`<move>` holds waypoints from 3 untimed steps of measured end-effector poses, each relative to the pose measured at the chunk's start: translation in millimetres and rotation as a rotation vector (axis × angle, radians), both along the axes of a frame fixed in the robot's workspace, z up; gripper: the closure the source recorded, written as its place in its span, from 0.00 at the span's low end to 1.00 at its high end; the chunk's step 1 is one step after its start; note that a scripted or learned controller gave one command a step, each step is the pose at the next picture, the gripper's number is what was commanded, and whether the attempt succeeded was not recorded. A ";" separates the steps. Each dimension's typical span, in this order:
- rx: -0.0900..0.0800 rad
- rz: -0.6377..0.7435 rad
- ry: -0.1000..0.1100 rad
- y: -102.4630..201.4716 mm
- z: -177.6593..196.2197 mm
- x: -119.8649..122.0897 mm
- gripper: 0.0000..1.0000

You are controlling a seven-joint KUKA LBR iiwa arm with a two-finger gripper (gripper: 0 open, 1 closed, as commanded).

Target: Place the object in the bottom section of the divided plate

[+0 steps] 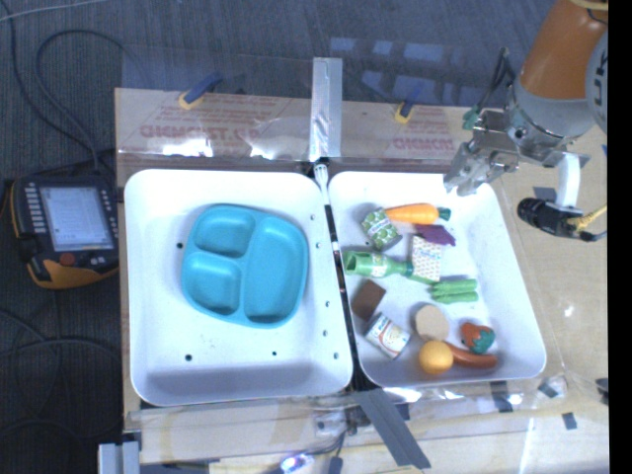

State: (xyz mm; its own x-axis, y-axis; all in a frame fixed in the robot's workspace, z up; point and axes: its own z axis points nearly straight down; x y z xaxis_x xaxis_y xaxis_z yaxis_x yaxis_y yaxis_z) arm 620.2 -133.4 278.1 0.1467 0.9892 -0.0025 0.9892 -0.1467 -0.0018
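Tool [464,180] above right bin's [513,265] rim

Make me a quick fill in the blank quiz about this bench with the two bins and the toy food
The blue divided plate lies in the ____ bin.
The toy carrot is colored ____.
The hand hovers above the right bin's ____ corner.
The green bottle lies on its ____.

Missing words: left; orange; top right; side

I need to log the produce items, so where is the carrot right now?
The carrot lies in the right bin near its far edge, beside the green-patterned cube and just above the purple item.
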 end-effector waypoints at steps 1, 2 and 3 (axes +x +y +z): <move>0.001 -0.111 0.001 18.6 33.8 -49.3 1.00; 0.001 -0.389 0.003 93.0 -9.4 -65.6 1.00; -0.001 -0.507 0.003 154.4 -71.0 -89.9 1.00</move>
